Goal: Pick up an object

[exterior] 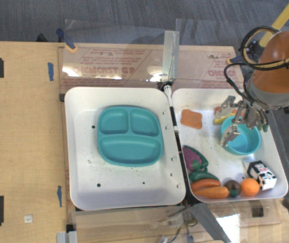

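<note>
gripper [231,121]: hanging over the right bin [275,158], metal fingers [230,134] spreading apart, nothing sitting between them.
blue bowl [245,139]: lying directly beneath the fingers, its left rim right at the lower fingertip; not being gripped.
yellow piece [219,116]: sitting just left of the upper finger, kind unclear.
orange slab [191,118]: lying further left of the fingers, apart from them.
purple and green toy [195,159]: resting below-left of the fingers.
carrot [207,187]: lying well below the fingers, beside a brown item [232,187] and an orange ball [250,187].
black-and-white toy [262,173]: sitting below the bowl.
teal divided plate [130,135]: lying in the left bin [78,151], far left of the fingers.
</note>
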You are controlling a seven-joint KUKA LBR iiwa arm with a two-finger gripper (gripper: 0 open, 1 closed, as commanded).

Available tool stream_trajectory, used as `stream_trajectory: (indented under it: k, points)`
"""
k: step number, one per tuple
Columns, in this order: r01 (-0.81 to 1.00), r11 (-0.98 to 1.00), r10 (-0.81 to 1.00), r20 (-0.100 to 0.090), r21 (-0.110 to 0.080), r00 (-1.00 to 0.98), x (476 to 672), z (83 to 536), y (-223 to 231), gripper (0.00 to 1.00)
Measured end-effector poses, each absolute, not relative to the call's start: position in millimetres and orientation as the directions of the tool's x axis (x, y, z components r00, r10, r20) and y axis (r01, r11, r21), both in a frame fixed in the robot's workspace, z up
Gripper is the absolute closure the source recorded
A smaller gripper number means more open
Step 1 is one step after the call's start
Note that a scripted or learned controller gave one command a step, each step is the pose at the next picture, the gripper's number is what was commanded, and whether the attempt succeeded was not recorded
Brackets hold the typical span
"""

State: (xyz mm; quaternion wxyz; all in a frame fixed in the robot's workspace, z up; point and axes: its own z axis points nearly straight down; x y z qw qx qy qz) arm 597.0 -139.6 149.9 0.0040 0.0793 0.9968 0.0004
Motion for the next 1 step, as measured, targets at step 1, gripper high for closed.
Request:
stream_trajectory:
  k: [1]
  points:
    - [0.298, 0.955, 0.298, -0.009, 0.004, -0.954, 588.4, 88.8, -156.7, 0.00]
